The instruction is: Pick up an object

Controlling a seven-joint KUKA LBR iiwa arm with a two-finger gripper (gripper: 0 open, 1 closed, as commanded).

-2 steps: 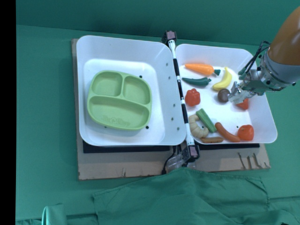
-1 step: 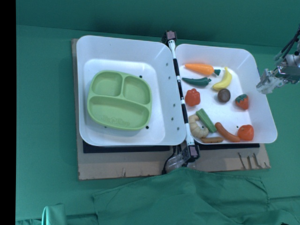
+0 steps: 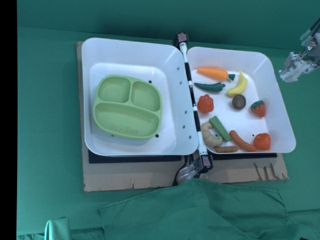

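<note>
Green cloth covers the counter (image 3: 45, 109) and the backdrop behind it, with two white bins set side by side on a brown board. At the right edge the gripper (image 3: 296, 68) hangs above the cloth, just outside the right bin (image 3: 280, 84), nothing between its fingers; whether it is wide or narrow cannot be told at this size. Nearest it inside that bin lie a yellow banana (image 3: 239, 84) and a carrot (image 3: 214, 73), then a dark green pepper (image 3: 210, 87), a brown round fruit (image 3: 239, 102) and a strawberry (image 3: 258, 108). Farther down are a red pepper (image 3: 205, 104), a green cucumber (image 3: 219, 128), a sausage (image 3: 242, 141) touching a tomato (image 3: 262, 141). The left bin (image 3: 100, 49) holds a green divided plate (image 3: 128, 107).
</note>
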